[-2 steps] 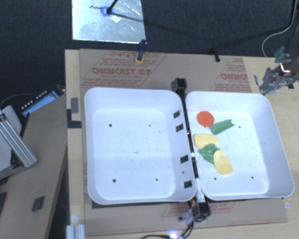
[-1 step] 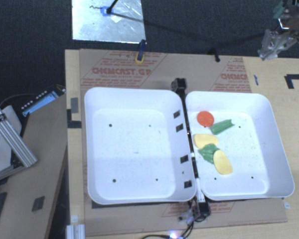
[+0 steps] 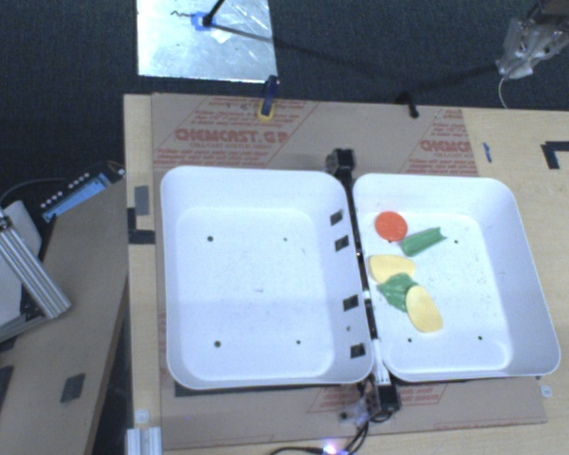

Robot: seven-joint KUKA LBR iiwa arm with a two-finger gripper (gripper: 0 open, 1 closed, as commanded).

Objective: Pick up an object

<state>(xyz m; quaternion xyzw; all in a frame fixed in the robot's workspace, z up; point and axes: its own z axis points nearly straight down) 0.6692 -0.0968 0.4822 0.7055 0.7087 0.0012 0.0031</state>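
Gripper (image 3: 531, 47) high at far right corner, finger state unreadable. Orange disc (image 3: 391, 224) in right bin (image 3: 526, 254) lies down-left, well apart.

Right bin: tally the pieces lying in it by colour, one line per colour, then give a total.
In the right bin:
Yellow: 2, an upper yellow piece and a lower yellow piece
Green: 2, an upper green piece and a lower green piece
Orange-red: 1, a round piece
Total: 5
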